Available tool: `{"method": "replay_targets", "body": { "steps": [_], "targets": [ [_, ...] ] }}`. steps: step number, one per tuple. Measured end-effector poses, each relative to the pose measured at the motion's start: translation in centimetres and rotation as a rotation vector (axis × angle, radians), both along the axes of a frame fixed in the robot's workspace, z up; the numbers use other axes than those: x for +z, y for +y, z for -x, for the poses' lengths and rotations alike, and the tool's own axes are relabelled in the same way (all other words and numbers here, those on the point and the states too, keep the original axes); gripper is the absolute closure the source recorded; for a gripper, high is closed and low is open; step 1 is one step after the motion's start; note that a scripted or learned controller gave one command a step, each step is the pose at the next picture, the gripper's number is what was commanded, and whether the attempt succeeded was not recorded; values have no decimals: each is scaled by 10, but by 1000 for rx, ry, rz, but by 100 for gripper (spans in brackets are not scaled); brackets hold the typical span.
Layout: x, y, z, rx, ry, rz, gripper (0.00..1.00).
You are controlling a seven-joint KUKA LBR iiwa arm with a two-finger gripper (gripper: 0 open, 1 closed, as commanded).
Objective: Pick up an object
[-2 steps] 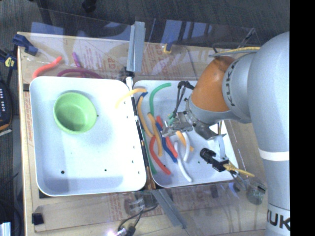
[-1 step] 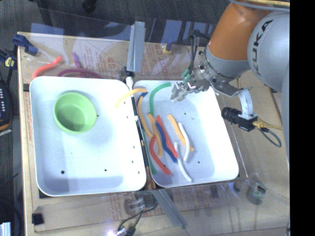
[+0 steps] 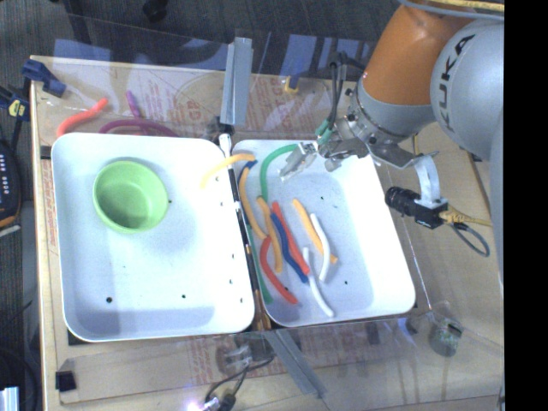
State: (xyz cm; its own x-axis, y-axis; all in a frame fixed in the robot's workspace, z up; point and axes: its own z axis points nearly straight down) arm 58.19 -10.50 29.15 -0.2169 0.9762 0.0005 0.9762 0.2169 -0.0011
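Risk lies in the crowding: coloured strips (image 3: 287,247) overlap in the right bin (image 3: 390,264), so the gripper (image 3: 301,159), hovering at the far edge with fingers apart and empty, may snag several or none.

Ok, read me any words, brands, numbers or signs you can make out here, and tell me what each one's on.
"KUKA": in dark letters, partly cut off, on the grey arm.
Faint reddish print on the bench beyond the bins: too blurred to read.
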Motion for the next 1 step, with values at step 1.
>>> {"method": "replay_targets", "body": {
  "steps": [1],
  "targets": [
    [-85,-47,23,20,4,0,0]
  ]
}}
